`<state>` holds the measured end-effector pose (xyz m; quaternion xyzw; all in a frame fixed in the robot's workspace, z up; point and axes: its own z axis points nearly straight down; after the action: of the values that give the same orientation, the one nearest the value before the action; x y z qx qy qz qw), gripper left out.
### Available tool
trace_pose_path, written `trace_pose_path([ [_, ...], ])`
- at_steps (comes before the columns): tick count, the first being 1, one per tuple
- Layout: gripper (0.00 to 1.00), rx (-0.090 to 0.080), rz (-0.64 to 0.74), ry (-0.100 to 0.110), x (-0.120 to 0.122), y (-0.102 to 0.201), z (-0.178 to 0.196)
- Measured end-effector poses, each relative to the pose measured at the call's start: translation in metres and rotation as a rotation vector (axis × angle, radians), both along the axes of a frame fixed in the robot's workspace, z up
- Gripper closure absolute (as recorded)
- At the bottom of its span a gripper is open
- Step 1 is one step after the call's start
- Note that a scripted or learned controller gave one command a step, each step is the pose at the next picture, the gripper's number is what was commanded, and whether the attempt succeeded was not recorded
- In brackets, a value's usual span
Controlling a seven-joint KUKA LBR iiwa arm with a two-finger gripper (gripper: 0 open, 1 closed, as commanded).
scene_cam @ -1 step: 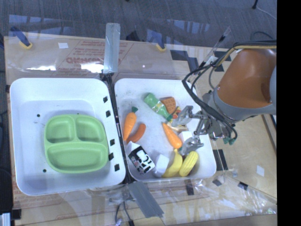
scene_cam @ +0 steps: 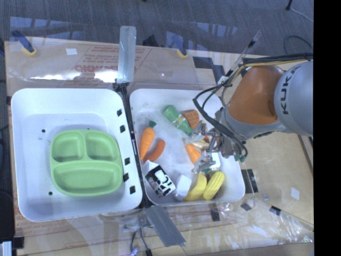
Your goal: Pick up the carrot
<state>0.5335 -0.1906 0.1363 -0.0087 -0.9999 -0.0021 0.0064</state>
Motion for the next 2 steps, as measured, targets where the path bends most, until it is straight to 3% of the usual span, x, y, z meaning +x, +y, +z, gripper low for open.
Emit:
trace_pose_path([
  [1, 0.00, -0.004, -0.106, -0.011, 0.007, 0.003, -0.045],
  [2, 1.00, -0.005, -0.097, -0.015, 0.010, 0.005, -0.033],
])
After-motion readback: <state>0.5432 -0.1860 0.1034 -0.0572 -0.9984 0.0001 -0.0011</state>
